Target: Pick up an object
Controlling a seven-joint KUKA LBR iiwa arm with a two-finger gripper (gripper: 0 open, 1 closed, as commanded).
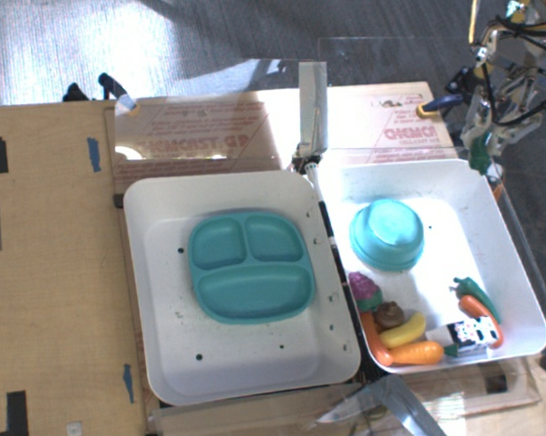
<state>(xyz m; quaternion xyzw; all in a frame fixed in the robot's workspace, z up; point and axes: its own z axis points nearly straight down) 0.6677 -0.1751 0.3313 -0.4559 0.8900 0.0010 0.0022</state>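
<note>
Likely light, stiff and slick, the carrot (417, 352) lay well away from what seemed the gripper (502, 81), whose state was unclear; its middle suited gripping.

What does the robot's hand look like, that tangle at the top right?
The hand looks like a pale grey metal frame draped in loose black cables. A thin yellow cable loops above it, and there is a small green piece at its lower end. Finer markings are too small to tell.
</note>
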